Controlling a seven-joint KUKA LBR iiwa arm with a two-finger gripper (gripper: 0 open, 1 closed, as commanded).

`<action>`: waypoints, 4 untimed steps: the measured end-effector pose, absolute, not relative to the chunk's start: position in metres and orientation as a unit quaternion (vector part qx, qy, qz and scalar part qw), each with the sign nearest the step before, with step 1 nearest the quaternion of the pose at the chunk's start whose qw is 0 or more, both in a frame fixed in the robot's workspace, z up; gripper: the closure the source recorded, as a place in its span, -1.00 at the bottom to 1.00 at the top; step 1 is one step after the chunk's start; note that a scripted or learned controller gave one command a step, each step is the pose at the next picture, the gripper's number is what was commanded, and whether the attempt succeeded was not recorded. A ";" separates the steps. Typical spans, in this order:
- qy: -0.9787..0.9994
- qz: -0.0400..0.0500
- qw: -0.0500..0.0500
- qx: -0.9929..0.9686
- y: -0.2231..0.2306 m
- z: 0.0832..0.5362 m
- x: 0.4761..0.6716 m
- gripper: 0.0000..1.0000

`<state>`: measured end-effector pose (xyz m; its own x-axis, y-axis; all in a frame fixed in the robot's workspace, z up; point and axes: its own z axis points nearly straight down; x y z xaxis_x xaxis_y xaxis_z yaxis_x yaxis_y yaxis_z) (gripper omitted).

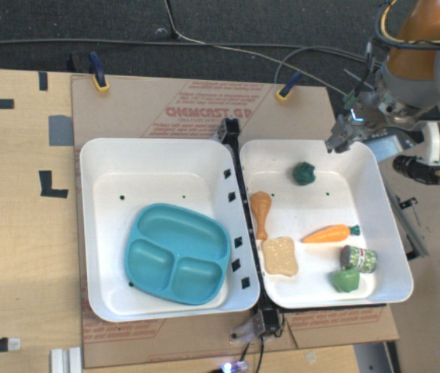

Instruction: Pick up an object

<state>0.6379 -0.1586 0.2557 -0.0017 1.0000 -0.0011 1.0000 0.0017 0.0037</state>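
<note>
Your left bin point(96, 169) held a teal divided plate point(177, 253), three compartments, lying flat toward the near side and tilted a little out of square with the walls. Black clips point(236, 208) ran along the seam where the two bins met.

Your right bin point(383, 200) carried the loose objects. Just right of the seam lay a tan drumstick point(260, 212), long axis running far to near, and a slice of toast point(280, 256) sat at its near end, close enough that you could not tell whether they touched. A dark green lump point(304, 173) rested alone in the far part, well apart from the rest. A carrot point(330, 234) lay crosswise right of the toast, leafy end pointing right. Nearer and to the right, a small can point(358, 259) lay on its side, with a green pepper-like piece point(345, 280) just beside it at the near wall.

Your gripper point(343, 138) hung over the far right corner of that bin, above the rim, nothing seen between its tips. Whether those tips were spread or closed, you could not tell from this angle.
</note>
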 end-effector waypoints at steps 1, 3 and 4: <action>0.709 0.000 0.000 0.705 -0.111 0.258 0.629 1.00; 0.709 -0.001 -0.002 0.705 0.003 0.236 0.587 1.00; 0.709 -0.001 -0.002 0.705 0.050 0.221 0.568 1.00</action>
